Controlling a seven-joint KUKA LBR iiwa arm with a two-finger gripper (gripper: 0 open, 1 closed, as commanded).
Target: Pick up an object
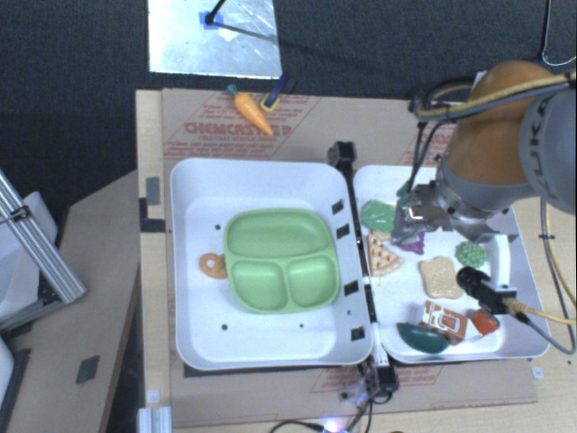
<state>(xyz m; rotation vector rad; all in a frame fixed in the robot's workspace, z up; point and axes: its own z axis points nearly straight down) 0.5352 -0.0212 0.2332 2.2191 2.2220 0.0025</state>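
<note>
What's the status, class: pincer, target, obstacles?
Pincer low over right bin, at purple toy. Grip unconfirmed. Waffle, green leaf crowd it.

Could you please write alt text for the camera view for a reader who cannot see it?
A grey and orange robot arm reaches from the right, its gripper low over toy foods in the right bin, at a purple item. The left bin holds a green divided tray and a small pretzel.

One camera, fixed high above bench, looks down at slant. Two shallow white plastic bins (194, 269) sit mid-picture. Grey arm with orange band (500, 133) enters from right.
</note>
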